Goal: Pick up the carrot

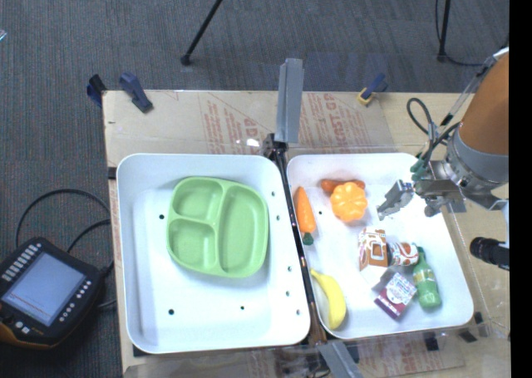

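**Carrot lying at the left wall of the right bin, gripper hovering off to its right**

On the floor at far left a teach pendant (41, 289) is sitting with its cable curling away. The left bin (137, 193) is holding 1 green divided plate (220, 227) with 3 compartments.

Just past the divider, the right bin (366, 167) is holding everything else. The carrot (305, 212) is lying along the bin's left wall, orange body pointing up the frame and its dark green stub at the lower end. Right beside it an orange pumpkin-shaped toy (349, 201) is sitting, with a small red-orange piece (332, 186) touching its upper left. Below the carrot a banana (332, 298) is lying against the same wall. Further right, a brown-and-white packet (373, 250) and a small can (404, 253) are lying side by side, with a dark snack pouch (396, 292) and a green bottle (427, 285) below them.

The gripper (396, 199) is hanging over the right bin, right of the pumpkin toy and well apart from the carrot, holding nothing; I cannot tell how its fingers are set. The pumpkin toy is sitting between it and the carrot.
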Robot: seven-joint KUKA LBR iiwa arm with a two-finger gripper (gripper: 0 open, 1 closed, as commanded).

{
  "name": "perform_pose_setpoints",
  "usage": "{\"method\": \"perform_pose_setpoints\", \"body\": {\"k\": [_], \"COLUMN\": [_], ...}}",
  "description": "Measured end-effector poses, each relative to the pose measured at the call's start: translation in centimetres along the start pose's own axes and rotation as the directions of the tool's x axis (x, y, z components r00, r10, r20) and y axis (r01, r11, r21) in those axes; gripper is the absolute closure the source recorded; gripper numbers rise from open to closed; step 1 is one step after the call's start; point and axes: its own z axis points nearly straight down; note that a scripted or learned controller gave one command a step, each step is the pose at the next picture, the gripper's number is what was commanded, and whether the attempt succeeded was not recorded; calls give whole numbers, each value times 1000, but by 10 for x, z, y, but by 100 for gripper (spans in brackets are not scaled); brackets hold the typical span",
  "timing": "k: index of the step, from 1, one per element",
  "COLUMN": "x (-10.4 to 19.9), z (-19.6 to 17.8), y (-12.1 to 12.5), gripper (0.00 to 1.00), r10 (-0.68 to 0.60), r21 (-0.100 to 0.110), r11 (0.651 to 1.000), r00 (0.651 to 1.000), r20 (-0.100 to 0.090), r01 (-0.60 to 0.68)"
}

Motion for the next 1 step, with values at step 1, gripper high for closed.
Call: {"method": "perform_pose_setpoints", "body": {"k": [1], "x": [0], "z": [0], "y": [0], "gripper": [0], "r10": [0], "r21": [0], "r11": [1000], "r00": [1000], "r20": [0], "r01": [0]}}
